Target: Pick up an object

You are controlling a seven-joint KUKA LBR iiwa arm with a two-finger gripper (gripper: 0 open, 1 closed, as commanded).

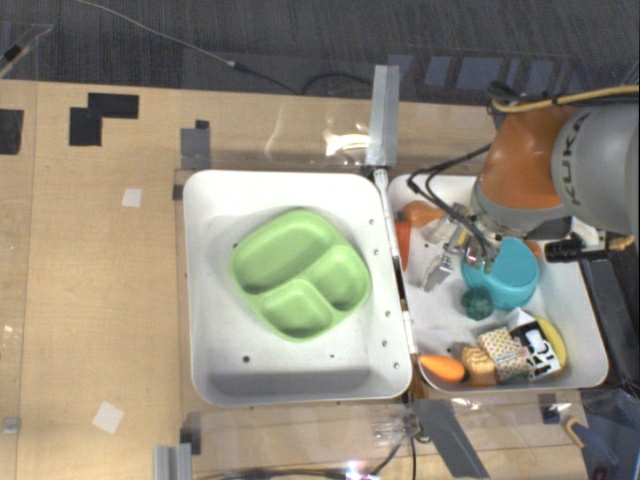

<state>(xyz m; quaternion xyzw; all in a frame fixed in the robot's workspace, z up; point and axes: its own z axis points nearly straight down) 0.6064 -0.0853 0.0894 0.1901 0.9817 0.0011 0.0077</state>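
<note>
The right bin point(590, 368) holds several small objects. A teal cup point(508, 273) lies on its side in the middle, and a small dark teal piece point(478, 305) sits at its lower left. An orange carrot-like piece point(441, 368) lies at the front left. Beside it are a tan patterned block point(497, 353), a black-and-white item point(537, 348) and a yellow banana point(555, 343). A red-orange object point(403, 238) rests against the bin's left wall. My gripper point(440, 263) hangs low over the bin's left half, just left of the cup, with nothing seen in it.
The left bin point(215, 368) holds a green divided plate point(300, 273). A metal post point(383, 118) rises at the back between the bins. The grey arm with its orange band point(520, 168) covers the right bin's back part, with black cables beside it.
</note>
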